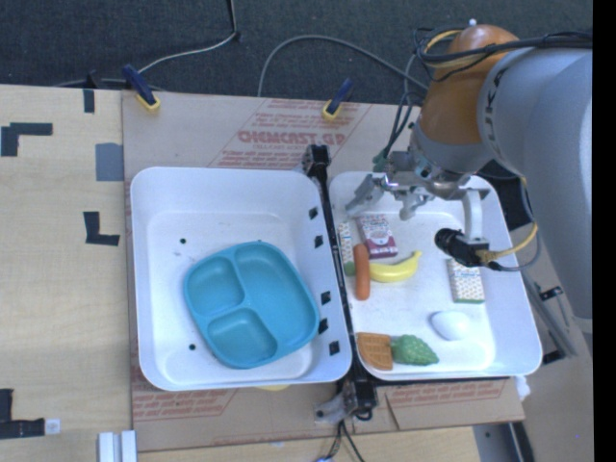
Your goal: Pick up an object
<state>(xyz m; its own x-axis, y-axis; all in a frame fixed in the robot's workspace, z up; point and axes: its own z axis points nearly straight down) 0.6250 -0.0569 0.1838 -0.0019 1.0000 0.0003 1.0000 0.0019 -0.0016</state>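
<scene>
Cardboard-topped bench (279,138) bears two white bins (154,258); dark carpet (115,17) behind.

Left bin (154,200): blue tray (250,302) fills the middle; rim strip free.
Right bin (510,345): banana (397,269), carrot (362,271), packet (377,235) crowd centre; far-right floor open.

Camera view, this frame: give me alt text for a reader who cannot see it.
A grey robot arm reaches from the right, its open gripper poised above the right bin, which holds a banana, carrot, broccoli and small packets. The left bin holds a blue divided plate.
</scene>
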